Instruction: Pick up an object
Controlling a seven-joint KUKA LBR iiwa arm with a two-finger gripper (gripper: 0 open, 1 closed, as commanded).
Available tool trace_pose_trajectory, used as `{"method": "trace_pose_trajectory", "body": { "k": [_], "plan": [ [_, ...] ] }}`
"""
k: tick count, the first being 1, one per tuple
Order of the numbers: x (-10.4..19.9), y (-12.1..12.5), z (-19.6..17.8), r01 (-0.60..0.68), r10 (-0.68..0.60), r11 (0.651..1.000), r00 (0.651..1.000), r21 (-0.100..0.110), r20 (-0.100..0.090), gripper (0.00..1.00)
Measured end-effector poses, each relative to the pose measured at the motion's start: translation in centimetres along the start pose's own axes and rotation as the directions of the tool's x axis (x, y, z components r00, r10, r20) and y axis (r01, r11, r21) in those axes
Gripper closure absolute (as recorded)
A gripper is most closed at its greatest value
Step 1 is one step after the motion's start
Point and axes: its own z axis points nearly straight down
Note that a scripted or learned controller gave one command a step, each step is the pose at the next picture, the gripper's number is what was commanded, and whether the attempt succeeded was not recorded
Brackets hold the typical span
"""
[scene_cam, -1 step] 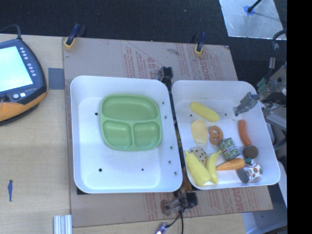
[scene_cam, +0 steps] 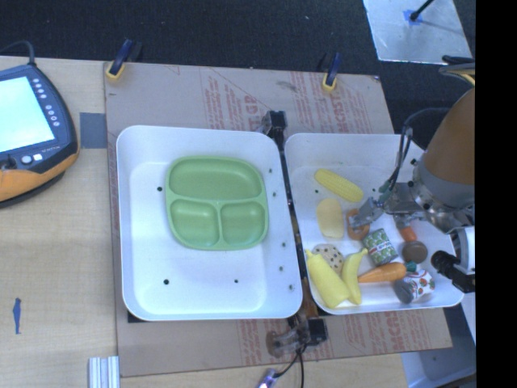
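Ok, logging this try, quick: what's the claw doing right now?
Claw: low in the right bin, among the toy foods; open or shut cannot be told.

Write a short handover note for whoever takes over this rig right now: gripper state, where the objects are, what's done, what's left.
Gripper: low in the right bin, beside a small orange-brown item; finger state unclear, nothing seen held.
Objects: corn cob, bananas, carrot, green can, all lying in the right bin. Green divided plate sits in the left bin.
Done: nothing lifted yet.
Left: grasp and lift one object.
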Motion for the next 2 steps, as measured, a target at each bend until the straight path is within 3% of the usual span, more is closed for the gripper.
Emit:
{"method": "trace_pose_trajectory", "body": {
  "k": [1, 2],
  "plan": [
    [-0.3, 2.8, 6.8, 0.001, -0.001, 1.000, 1.000, 0.000, 0.000, 0.00],
    [-0.4, 2.8, 5.8, 0.005, -0.005, 1.000, 1.000, 0.002, 0.002, 1.00]
  ]
}}
